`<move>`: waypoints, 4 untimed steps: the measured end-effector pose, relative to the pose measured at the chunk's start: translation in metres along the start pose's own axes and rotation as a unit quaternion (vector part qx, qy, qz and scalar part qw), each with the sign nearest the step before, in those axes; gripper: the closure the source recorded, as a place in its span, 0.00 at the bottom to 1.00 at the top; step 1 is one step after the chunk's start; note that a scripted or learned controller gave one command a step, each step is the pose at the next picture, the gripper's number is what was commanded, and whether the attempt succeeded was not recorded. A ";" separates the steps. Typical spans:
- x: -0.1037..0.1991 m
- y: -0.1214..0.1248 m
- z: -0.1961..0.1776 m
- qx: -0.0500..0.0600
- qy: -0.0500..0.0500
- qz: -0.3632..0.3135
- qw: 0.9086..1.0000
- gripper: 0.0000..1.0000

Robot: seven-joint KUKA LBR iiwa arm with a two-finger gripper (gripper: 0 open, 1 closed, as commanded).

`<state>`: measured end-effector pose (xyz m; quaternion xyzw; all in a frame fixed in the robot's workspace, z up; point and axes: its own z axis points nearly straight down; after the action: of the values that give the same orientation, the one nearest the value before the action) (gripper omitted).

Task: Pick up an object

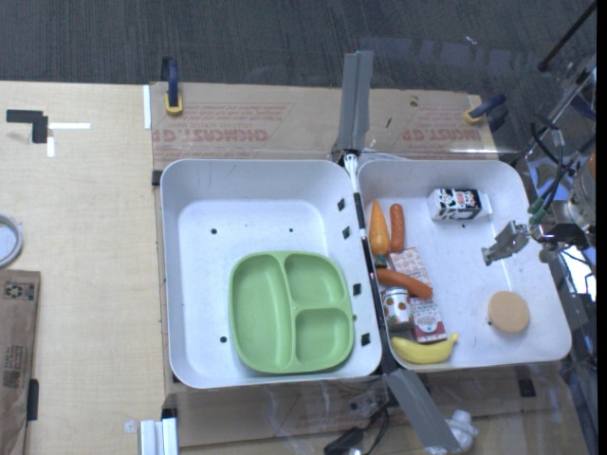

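- Banana [424,349] sits nearest the camera, front corner of the right bin [555,344], down-left of my gripper [501,245] and well apart from it.
- Round tan disc [509,311] lies just below the gripper, alone on open bin floor. My judgement: easiest pick, no neighbours to foul the fingers.
- Gripper hangs over the right side of the right bin, nothing between its fingers that I can see; can't tell how the jaws stand.
- Left of the gripper, against the divider wall: small can [396,305], red-and-white packet [427,321], two carrots [379,227] and a red sausage-like piece [405,282]. Packed tight, so likely poor grasp clearance.
- Up-left of the gripper: cow-print carton [457,203], on its own near the back wall.
- Left bin [175,254], far left of the gripper, holds one green divided plate [290,311]; its compartments hold nothing.
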<state>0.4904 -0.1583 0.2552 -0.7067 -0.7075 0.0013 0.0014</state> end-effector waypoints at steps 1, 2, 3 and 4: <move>0.040 0.015 0.152 -0.001 0.000 0.016 1.000 0.00; 0.062 0.067 0.159 -0.005 -0.002 0.041 0.999 0.00; 0.050 0.164 0.159 0.010 0.002 0.087 0.996 0.00; 0.038 0.161 0.148 0.014 -0.007 0.090 0.996 1.00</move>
<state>0.6504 -0.1200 0.1064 -0.7677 -0.6406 0.0161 0.0061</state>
